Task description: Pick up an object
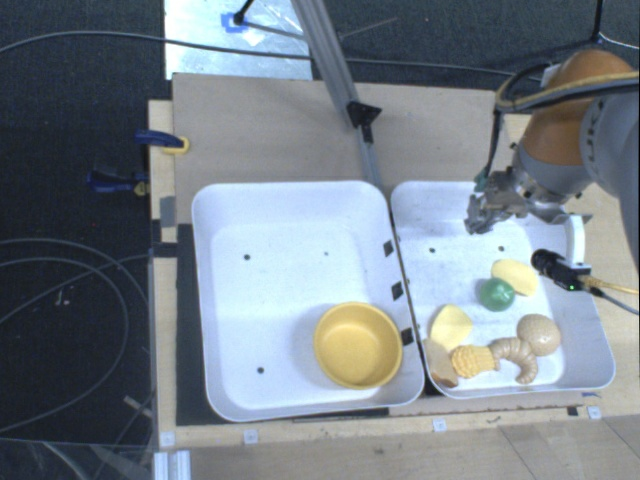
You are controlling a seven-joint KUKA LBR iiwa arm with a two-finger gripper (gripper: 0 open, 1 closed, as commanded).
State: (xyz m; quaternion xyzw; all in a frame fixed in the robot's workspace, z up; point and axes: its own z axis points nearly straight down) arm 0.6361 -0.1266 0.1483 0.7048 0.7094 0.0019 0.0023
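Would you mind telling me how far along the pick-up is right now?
Nothing looks picked yet. The hand hovers over the right bin's far end, away from the items. The green ball, yellow pieces and corn lie in the bin; descent, grasp and lift remain.

2 white bins (290, 208): smooth plastic. Yellow bowl (358, 344): smooth, matt plastic. Surface (270, 128): matt brown board. Green ball (495, 293): glossy.

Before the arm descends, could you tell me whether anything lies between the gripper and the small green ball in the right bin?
Nothing visible does: bare white bin floor separates the gripper from the small green ball; a pale yellow piece touches the ball's far side.
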